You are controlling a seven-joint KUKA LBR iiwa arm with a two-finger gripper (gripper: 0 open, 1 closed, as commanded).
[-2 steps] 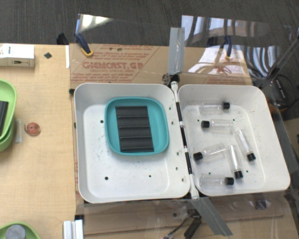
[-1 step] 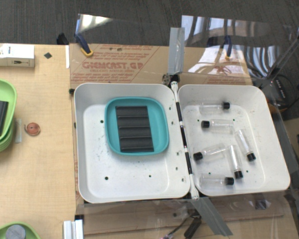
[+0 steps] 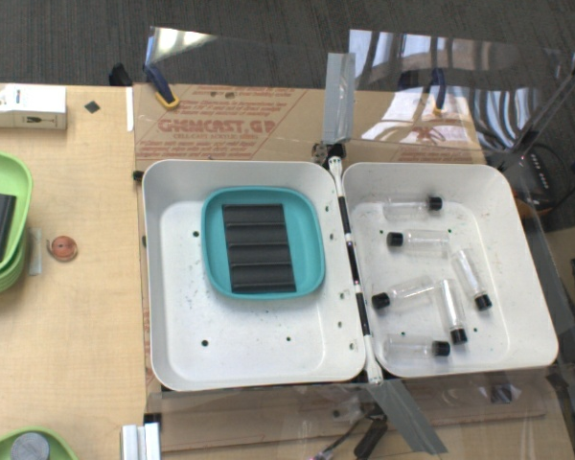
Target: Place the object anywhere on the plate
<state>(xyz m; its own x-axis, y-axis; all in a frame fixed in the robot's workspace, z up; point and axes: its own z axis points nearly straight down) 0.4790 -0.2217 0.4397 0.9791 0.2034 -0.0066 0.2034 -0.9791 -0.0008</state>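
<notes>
Bench, seen from above, task not yet begun by the look of it

- Teal plate point(image 3: 214, 249) lies flat in the left bin point(image 3: 172, 343), toward that bin's back half. A dark ridged insert point(image 3: 261, 247) covers the plate's middle, leaving the teal rim bare all round. Likely set there as a wide, low target, so a drop anywhere inside the rim would count
- Right of the plate, across the seam where the two bins meet, the right bin point(image 3: 503, 218) holds about six clear tubes with black caps, all lying on their sides and scattered at different angles
- Nearest to the plate: one tube point(image 3: 409, 293) with its cap pointing toward the plate, and another point(image 3: 424, 244) beside it, further back. Two tubes point(image 3: 451, 307) point(image 3: 470, 278) furthest from the plate lie close together, possibly touching; hard to say
- None of the tubes is on the plate; the object to move is presumably any one of them
- Claw: cannot tell whether its tips are apart or together
- Judgement: the tubes are round and slick, so they may roll when nudged; the lone ones look easier picks than the close pair
- Left of the plate, beyond the bin: green trays point(image 3: 2, 257) and a small reddish disc point(image 3: 63, 247) on the wooden bench, no part in the task
</notes>
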